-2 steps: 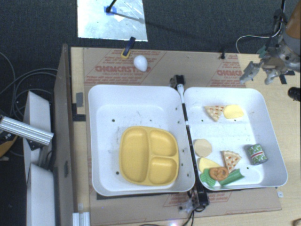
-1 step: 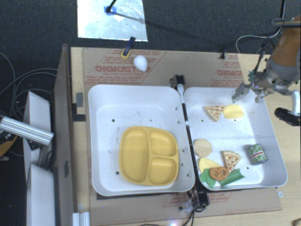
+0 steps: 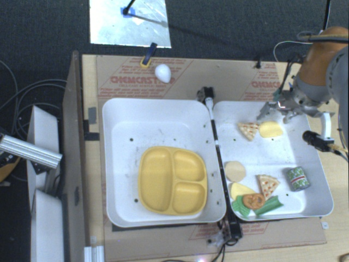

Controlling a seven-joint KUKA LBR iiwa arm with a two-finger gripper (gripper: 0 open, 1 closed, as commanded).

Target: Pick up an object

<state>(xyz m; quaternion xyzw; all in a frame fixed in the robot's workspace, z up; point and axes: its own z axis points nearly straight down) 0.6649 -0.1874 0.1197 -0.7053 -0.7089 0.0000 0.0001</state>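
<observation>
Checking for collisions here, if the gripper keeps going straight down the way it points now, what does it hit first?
Probably the yellow food piece, which lies just below the gripper in the right bin, beside the pizza slice. Depth is unclear from this slanted view, so it might meet bare floor instead.

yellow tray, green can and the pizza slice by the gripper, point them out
yellow tray [image 3: 173,180]: camera view, middle divider.
green can [image 3: 298,178]: camera view, its side.
pizza slice [image 3: 248,130]: camera view, centre of wedge.

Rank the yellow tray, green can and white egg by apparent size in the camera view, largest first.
1. Yellow tray, by far the largest.
2. Green can and white egg look about alike, so I won't rank them.
</observation>
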